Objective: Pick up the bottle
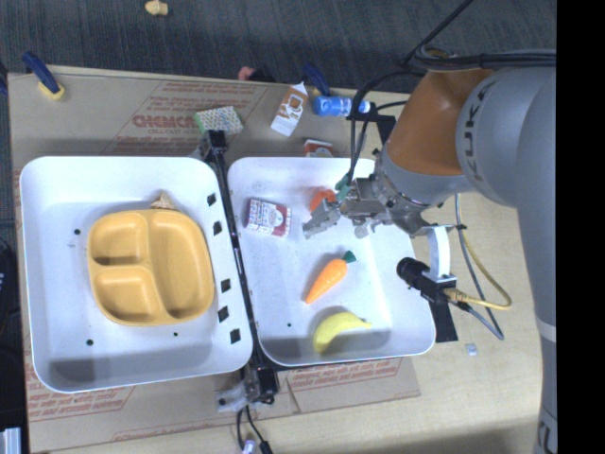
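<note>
Overhead, gripper hangs in right bin upper centre, grip state unreadable; bottle on desk beyond bin rim

Count, camera view: white bins, 2 (left bin; right bin). Yellow divided tray, 1, in left bin. Right bin: carrot, 1; banana, 1; small red-and-white packet, 1. Blue bottle, 1, behind bins.
</note>
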Tool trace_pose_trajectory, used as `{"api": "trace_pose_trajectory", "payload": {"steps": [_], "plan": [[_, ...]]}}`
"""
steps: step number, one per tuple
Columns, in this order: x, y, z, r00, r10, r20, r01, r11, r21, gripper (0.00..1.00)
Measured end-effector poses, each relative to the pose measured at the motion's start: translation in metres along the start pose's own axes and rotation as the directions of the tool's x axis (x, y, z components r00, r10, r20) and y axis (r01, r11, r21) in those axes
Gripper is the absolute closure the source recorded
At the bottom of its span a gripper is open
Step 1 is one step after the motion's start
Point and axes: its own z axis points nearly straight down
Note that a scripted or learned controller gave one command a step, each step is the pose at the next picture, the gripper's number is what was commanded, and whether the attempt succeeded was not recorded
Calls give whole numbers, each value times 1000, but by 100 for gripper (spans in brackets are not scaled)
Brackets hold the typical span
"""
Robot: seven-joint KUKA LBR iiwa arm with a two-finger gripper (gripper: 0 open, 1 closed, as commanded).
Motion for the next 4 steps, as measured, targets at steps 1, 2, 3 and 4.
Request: {"api": "trace_pose_trajectory", "payload": {"steps": [1,2,3,4], "plan": [[0,0,-10,1000,-5,0,5,1000,2,100],[-43,-77,-10,997,-78,1,78,997,-1,100],[-88,-77,-8,963,269,1,-269,963,-2,100],[-75,-77,-7,996,-84,-1,84,996,-1,100]]}}
